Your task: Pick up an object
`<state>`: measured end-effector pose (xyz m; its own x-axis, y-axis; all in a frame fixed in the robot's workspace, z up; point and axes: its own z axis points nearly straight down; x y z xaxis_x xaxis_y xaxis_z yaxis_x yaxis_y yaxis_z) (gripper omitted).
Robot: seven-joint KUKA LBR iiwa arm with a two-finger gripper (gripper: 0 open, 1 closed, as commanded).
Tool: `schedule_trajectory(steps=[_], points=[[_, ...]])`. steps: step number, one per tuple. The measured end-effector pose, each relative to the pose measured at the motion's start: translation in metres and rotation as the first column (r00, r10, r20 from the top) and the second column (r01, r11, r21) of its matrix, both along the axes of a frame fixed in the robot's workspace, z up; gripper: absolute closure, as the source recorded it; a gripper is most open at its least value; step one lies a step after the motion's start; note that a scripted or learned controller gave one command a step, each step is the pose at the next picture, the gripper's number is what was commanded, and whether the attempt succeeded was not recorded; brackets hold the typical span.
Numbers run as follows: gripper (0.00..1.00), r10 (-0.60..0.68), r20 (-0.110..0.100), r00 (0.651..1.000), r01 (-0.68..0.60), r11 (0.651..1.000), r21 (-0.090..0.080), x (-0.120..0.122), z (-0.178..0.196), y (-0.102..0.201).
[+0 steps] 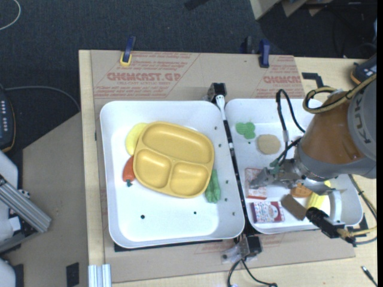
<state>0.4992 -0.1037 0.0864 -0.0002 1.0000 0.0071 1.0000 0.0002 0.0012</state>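
My gripper (276, 172) hangs low in the right bin (263, 109), at its middle left. It is directly over a crumpled silver and red packet (256, 178). Just in front of it lies a red and white packet (264, 211). A brown block (292, 207), a small orange piece (301, 191) and a yellow piece (315, 201) lie under the wrist to the right. Farther back in this bin are a tan round disc (268, 143) and a green toy (245, 128). Nothing is visibly lifted.
The left bin (167, 226) holds a yellow divided tray (172, 159) lying over a yellow object (134, 137). A red-orange pepper (128, 171) sits at the tray's left and a green vegetable (213, 188) at its right. The arm (332, 139) covers the right bin's right half.
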Motion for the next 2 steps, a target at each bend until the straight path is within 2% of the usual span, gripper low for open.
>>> schedule_trajectory(steps=[1,2], points=[[1.00,0.000,0.010,1.000,0.000,1.000,-0.003,0.002,0.014,0.000],[1.00,0.000,0.004,1.000,0.000,1.000,-0.009,-0.004,0.061,-0.004]])
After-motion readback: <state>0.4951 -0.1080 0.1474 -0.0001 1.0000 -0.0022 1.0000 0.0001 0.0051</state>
